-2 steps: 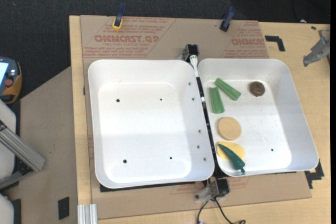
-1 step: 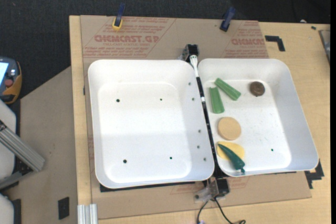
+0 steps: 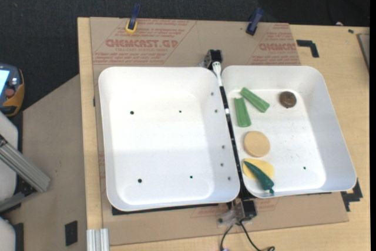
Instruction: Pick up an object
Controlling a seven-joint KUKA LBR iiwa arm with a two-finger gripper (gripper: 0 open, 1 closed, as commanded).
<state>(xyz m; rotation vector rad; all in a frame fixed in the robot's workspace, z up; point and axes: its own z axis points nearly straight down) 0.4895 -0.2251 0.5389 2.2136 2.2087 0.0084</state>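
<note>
- Currently the candidates all lie in the right bin [image 3: 329,126], grouped toward its left half: two green blocks [image 3: 254,99] forming a loose V near the top, a brown round piece [image 3: 287,99] to their right, a tan disc [image 3: 257,143] in the middle, and a yellow piece [image 3: 262,169] with a dark green tool-shaped object [image 3: 260,177] lying across it near the front rim.
- Judging from the layout, the tan disc or the brown round piece looks the easiest target, since each sits apart from its neighbours with bare bin floor around it.
- A good approach would come straight down, centred on the chosen piece, with the fingers spread wider than it and closing only once low enough to catch its sides.
- The overlapping yellow and green pair, tight to the rim and divider, seems the riskier choice.
- As for the gripper, I cannot tell its state or its position relative to these objects.
- The left bin [image 3: 117,126] and worktop [image 3: 88,67] hold nothing to grasp.
</note>
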